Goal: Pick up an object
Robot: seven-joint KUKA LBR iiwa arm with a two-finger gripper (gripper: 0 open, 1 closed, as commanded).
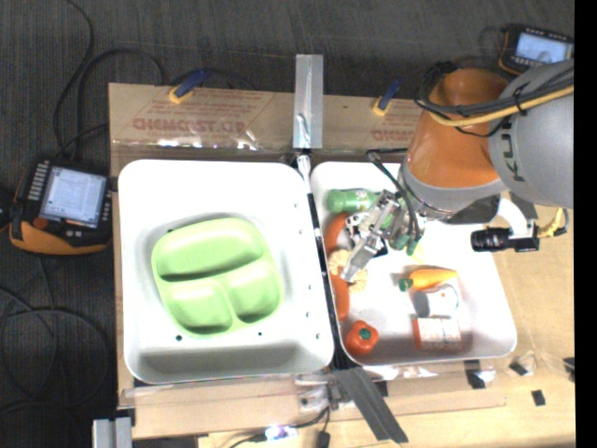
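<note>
The scene is lit evenly and fairly brightly from overhead. The white bins (140, 194) are slightly overexposed, and glare is seen on the clear tape (201, 141) far left of and above the gripper (366, 245). Soft shadows are cast beneath the arm (466, 147), over the bin floor just right of the gripper. The gripper itself is rendered somewhat blurred, and the dark carpet (140, 26) beyond is grainy. Mild softness is noted toward the frame edges.
</note>
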